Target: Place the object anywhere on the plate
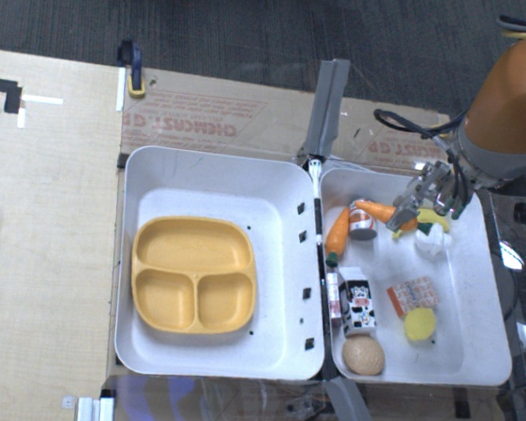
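Jaws (pixel 412 211): over the right bin (pixel 479 305), open or closed cannot be told
Plate (pixel 195 275): yellow, in left bin (pixel 152 192)
Carrot (pixel 338 230): right bin, left wall

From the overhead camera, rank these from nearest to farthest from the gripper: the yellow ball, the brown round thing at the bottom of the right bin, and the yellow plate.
Measured from the gripper at the top of the right bin:
1. Yellow ball, below the gripper in the right bin.
2. Brown round object, bottom corner of the right bin, by the divider.
3. Yellow plate, in the left bin.
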Motion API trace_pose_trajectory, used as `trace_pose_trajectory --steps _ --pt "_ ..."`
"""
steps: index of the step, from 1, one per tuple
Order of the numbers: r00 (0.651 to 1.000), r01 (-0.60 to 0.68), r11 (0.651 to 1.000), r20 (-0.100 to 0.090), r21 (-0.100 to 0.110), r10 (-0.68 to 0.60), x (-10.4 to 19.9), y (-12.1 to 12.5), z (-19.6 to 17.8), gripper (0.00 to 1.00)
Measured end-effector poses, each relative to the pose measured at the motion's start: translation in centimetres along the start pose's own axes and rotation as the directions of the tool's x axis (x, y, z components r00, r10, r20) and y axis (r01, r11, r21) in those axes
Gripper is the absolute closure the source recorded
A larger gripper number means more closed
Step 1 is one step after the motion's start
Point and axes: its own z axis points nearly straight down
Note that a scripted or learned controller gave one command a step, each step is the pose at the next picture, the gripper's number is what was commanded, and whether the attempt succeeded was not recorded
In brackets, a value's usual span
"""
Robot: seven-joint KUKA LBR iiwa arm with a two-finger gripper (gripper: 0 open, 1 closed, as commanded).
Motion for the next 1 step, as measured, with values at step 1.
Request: trace_pose_trajectory --steps 1 --pt "1.000 0.000 1.000 0.000 0.000 0.000 0.00 0.00 0.00 0.00"
